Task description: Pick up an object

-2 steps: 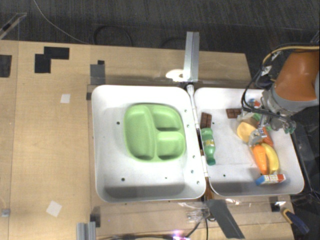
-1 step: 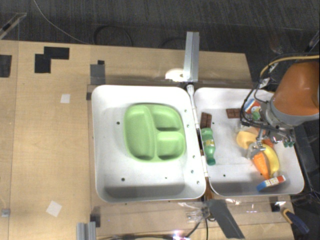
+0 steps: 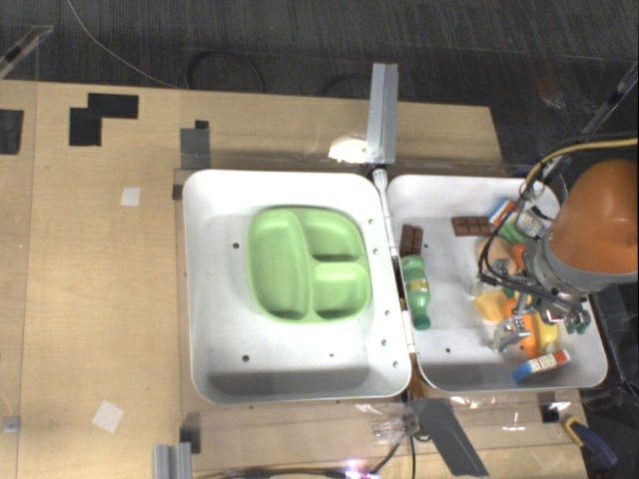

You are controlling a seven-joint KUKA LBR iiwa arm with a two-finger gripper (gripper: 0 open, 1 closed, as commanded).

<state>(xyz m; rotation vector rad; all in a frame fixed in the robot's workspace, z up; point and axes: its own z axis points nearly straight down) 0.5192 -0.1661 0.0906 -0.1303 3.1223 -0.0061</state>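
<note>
We are looking down on a worktop [image 3: 90,297] carrying two white bins. The left bin [image 3: 215,352] is holding a green divided tray [image 3: 305,262], lying flat with its long axis running roughly top to bottom. In the right bin [image 3: 444,352], a green bottle [image 3: 415,289] is lying against the left wall, its long axis pointing up and down the view, just below a brown bar [image 3: 410,238]. Another brown bar [image 3: 470,226] is lying crosswise near the far wall. The arm [image 3: 599,218] is hanging over a cluster of small items [image 3: 519,312] at the bin's right side, with a blue, white and red block [image 3: 540,366] near the front edge. The gripper [image 3: 524,302] is sitting down among the clutter, and we cannot tell its state.
</note>
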